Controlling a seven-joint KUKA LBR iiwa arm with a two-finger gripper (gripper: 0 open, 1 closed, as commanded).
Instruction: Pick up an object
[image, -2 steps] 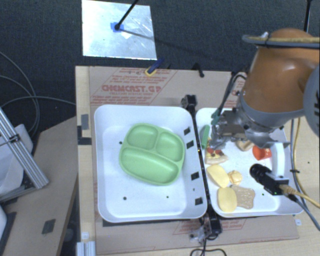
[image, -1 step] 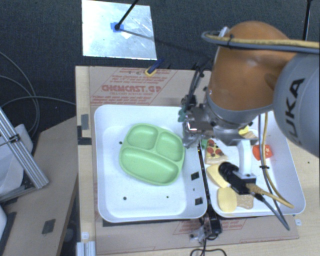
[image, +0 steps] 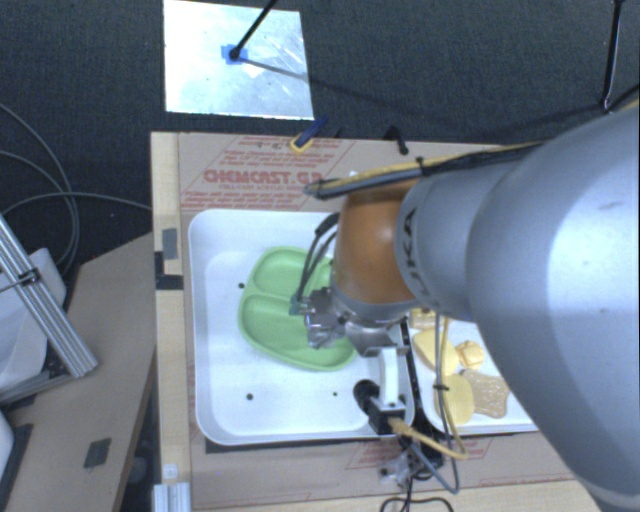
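Observation:
A light green, lobed plastic object (image: 278, 308) lies in the middle of the left white bin (image: 262, 405). My gripper (image: 326, 328) hangs low over the green object's right edge, below the orange band (image: 368, 245) of the arm; whether it touches the object cannot be made out. In the right bin (image: 503, 427), pale yellow rounded pieces (image: 452, 372) and a tan piece (image: 491, 394) peek out from under the arm. The big grey arm covers most of the right bin.
Both bins rest on a cardboard sheet (image: 262, 175) with red lettering. A shiny foil sheet (image: 240, 60) lies on the dark floor behind. An aluminium frame (image: 42, 305) stands at the left. Black and yellow cables (image: 408, 432) trail over the front rim.

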